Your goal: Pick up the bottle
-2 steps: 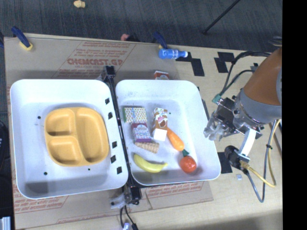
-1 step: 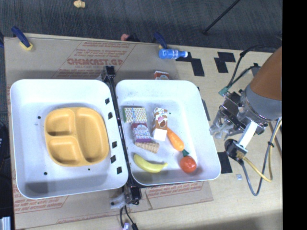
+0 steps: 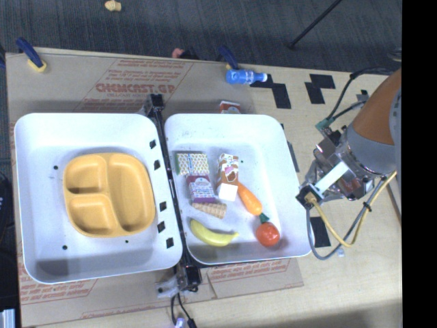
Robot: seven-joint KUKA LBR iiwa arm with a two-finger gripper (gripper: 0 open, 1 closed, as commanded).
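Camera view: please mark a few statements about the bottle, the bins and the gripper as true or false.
1. The blue bottle lies inside the right bin. False: it lies on the bench, outside both bins.
2. The yellow plate sits in the left bin. True.
3. The banana is in the right bin. True.
4. The gripper hangs over the left bin. False: it is beside the right bin, outside its right wall.

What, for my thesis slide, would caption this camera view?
Arm right of the right bin of toy food; yellow plate in left bin.
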